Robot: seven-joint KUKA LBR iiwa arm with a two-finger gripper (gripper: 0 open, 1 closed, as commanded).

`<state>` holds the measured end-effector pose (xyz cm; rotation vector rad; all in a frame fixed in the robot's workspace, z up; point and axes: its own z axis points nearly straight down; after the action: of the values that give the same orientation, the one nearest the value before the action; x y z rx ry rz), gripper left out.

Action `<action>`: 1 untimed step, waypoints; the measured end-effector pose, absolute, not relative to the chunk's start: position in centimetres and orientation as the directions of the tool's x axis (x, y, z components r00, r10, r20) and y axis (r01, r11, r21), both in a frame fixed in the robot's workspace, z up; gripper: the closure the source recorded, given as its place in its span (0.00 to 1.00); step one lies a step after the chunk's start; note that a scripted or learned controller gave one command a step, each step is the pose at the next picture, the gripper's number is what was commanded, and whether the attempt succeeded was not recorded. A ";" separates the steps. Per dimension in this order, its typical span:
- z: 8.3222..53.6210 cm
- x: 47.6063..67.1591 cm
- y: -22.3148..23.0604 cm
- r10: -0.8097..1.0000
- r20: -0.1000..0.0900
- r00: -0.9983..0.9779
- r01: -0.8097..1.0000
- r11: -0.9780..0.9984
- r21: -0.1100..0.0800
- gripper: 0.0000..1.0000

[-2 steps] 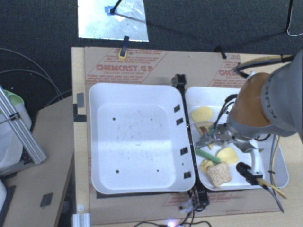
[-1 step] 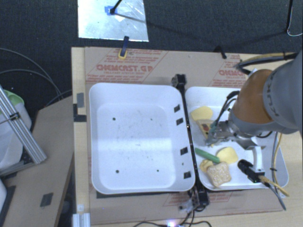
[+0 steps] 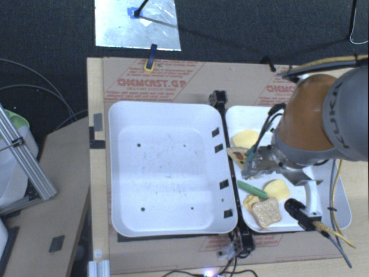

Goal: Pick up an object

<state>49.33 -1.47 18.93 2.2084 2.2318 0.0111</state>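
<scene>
Nearest to us, at 6 o'clock in the right bin (image 3: 330, 219), lies a toast slice (image 3: 266, 212). It is flat and probably a light toy. Its broad face gives little to pinch, so we would take it across its thin edges. Close at its 10 o'clock is a small yellow piece (image 3: 250, 201).

Just beyond, a green stick (image 3: 252, 188) lies slanted, with a yellow round piece (image 3: 277, 188) at its 3 o'clock. The stick looks stiff, light and narrow, so we judge it the easiest thing to pick up, held across the middle.

The pincer (image 3: 251, 165) hangs near the stick, at its 12 o'clock. We cannot tell whether it is apart or together, and we see nothing held in it.

Farther, at 12 o'clock from the pincer, rests a yellow lump (image 3: 245, 138), maybe smooth and slippery. The left bin (image 3: 167, 172) stands at 9 o'clock on the worktop (image 3: 190, 81).
</scene>
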 end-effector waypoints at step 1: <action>29.5 48.8 3.2 1.000 0.003 -0.011 1.000 0.011 0.013 1.00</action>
<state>48.84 3.17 29.51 2.2040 2.2287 0.0181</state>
